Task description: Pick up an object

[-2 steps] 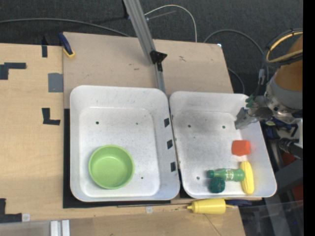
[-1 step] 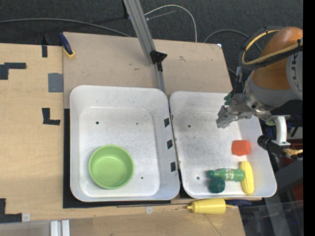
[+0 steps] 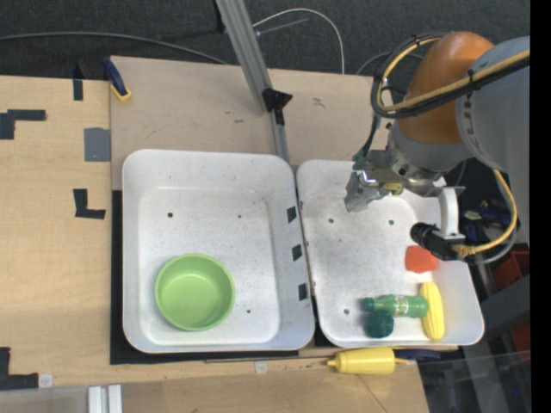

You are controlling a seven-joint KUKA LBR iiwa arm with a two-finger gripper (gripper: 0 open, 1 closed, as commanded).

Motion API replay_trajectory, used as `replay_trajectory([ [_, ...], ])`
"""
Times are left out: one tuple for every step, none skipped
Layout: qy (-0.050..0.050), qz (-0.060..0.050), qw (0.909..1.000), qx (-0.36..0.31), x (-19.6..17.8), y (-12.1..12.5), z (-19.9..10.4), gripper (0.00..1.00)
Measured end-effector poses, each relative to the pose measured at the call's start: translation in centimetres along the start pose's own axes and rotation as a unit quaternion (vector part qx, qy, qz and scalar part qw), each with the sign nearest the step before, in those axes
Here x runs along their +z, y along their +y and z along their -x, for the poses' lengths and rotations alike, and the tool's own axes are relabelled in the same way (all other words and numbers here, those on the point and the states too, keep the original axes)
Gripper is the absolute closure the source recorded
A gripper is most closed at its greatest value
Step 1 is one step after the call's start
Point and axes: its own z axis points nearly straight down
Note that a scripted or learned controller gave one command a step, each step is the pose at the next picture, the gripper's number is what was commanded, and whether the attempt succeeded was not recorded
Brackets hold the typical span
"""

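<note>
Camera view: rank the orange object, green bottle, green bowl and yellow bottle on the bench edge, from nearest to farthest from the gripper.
From the gripper:
1. orange object, right bin's right side.
2. green bottle, right bin's near end.
3. yellow bottle, on the bench outside the right bin.
4. green bowl, left bin.

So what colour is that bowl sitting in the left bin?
The bowl is light green, plain with no pattern, seen clearly in the camera view from above.

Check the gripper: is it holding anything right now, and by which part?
Nothing held. The two-finger gripper hangs over bare floor at the far end of the right white bin, apart from the green plastic bottle, yellow banana-shaped toy and orange piece.
</note>
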Motion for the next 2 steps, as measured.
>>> replay_trajectory([
  [0.000,0.001,1.0000,0.000,-1.1,1.8,-5.4,1.00],
  [0.000,0.000,1.0000,0.000,0.1,3.4,-10.6,1.00],
])
